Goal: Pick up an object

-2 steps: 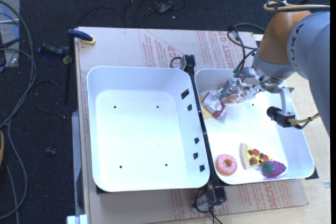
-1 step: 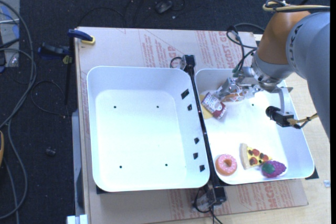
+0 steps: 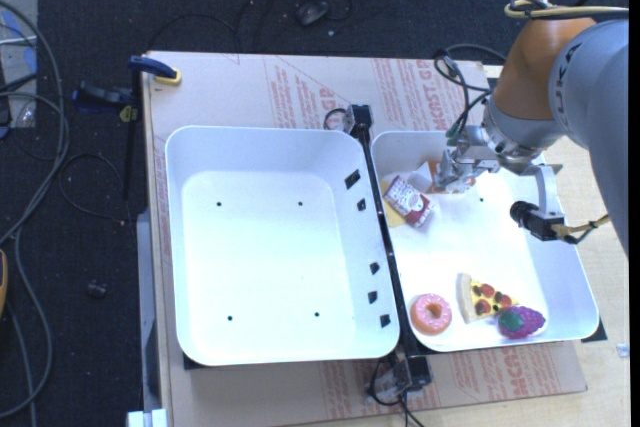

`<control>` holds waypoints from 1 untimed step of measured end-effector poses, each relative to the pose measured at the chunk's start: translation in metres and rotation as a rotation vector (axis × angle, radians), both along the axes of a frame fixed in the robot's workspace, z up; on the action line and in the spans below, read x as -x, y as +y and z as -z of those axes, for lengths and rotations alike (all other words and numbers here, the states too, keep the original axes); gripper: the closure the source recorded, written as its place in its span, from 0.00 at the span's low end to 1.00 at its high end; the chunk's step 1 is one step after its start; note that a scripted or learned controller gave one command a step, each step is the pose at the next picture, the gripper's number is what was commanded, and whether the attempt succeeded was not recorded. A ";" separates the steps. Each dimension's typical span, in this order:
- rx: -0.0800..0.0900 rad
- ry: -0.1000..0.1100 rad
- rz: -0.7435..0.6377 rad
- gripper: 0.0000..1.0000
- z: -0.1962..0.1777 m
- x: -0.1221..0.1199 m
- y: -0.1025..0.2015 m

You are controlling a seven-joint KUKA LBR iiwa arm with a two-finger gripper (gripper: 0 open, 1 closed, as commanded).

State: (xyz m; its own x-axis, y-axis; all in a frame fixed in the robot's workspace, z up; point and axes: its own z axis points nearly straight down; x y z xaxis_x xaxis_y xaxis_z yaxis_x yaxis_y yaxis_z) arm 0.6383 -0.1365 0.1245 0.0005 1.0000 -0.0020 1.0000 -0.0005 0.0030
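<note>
arm: grey KUKA arm with orange band comes in from the right, wrist low over the back part of the right bin
gripper: gripper sits near the back wall of the right bin, pointing down toward the bin floor
gripper state: cannot tell how far open; fingertips blur into the white bin and an orange object
orange object: small orange item right at the gripper tip, touching or just beside it; cannot tell if it is gripped, mostly hidden
red packet: red-and-white packet lies tilted on the bin floor just left of and below the gripper, near the divider between the bins; apart from the gripper, not held
donut: pink-frosted donut at the front of the right bin near the divider, well apart from the gripper
pizza slice: toy pizza slice just right of the donut, front of the bin
purple item: purple-and-green toy, looks like grapes, touching or just beside the pizza slice at the front right corner
left bin: left bin, white
bench: cardboard-topped bench under both bins
clamp: blue-and-yellow clamp at the back left corner of the bench
</note>
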 end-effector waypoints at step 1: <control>-0.001 -0.001 0.000 1.00 -0.050 -0.010 -0.005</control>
State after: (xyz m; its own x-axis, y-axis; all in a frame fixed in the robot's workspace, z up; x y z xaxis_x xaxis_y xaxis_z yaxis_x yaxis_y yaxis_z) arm 0.6479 -0.1412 0.1744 0.0000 1.0000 -0.0008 1.0000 0.0000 0.0040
